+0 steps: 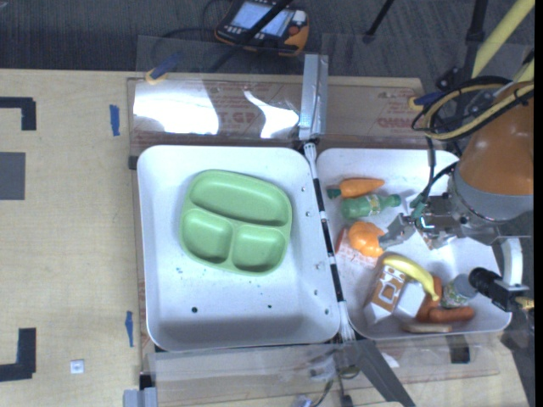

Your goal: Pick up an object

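Orange fruit (366, 238), round and glossy, sits in our right bin (488, 329); whether our gripper (405, 225) beside it grasps anything, we cannot tell.

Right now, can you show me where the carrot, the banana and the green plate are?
carrot (361, 186): camera view, middle of its orange body.
banana (413, 270): camera view, middle of its yellow curve.
green plate (237, 195): camera view, floor of its big compartment.

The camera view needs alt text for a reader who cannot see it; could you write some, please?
The grey arm's gripper hangs over the right bin, beside an orange, carrot, green bottle and banana. The left bin holds a green divided tray.
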{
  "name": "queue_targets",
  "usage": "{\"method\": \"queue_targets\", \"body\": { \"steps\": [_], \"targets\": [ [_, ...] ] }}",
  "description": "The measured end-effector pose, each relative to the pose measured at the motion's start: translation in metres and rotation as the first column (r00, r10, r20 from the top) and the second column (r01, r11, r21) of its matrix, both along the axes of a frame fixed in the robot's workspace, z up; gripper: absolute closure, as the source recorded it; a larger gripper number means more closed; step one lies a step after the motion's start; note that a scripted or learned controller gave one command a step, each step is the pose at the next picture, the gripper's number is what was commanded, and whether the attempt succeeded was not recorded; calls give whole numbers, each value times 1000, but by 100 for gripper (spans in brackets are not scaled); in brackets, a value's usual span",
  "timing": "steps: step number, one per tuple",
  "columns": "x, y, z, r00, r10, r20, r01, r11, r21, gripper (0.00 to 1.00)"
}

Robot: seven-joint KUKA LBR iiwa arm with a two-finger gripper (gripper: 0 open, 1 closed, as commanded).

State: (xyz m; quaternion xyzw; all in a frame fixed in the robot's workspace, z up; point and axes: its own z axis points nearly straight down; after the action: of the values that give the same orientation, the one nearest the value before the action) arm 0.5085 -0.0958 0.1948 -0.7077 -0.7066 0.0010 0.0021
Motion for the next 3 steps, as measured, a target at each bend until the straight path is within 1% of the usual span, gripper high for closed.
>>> {"method": "queue_targets", "body": {
  "steps": [1,2,3],
  "targets": [
    [33,-8,-67,995,98,5,-98,995,-2,0],
    [33,6,6,998,65,4,-65,998,-2,0],
    [-12,-4,-87,954,298,18,-298,955,-10,0]
  ]
}}
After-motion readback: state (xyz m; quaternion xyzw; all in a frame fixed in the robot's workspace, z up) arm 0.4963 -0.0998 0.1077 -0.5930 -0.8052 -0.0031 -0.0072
